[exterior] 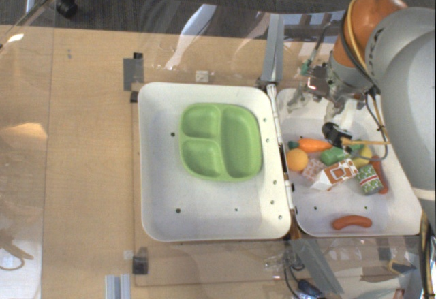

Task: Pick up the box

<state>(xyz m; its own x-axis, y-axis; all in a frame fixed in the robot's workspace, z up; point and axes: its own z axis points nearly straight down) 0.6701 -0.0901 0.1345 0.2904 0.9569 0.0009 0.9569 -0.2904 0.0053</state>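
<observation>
Small carton-like box [338,173] is seen lying tilted in right bin [395,219], among toy foods, beside orange ball [296,159]. Pincer [333,114] is poised above the bin's far end, well apart from box; its opening cannot be told.

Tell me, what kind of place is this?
Probably a robot test lab: a big grey robot arm reaches over two white bins on a wooden bench, one with toy food, one with a green plate.
</observation>
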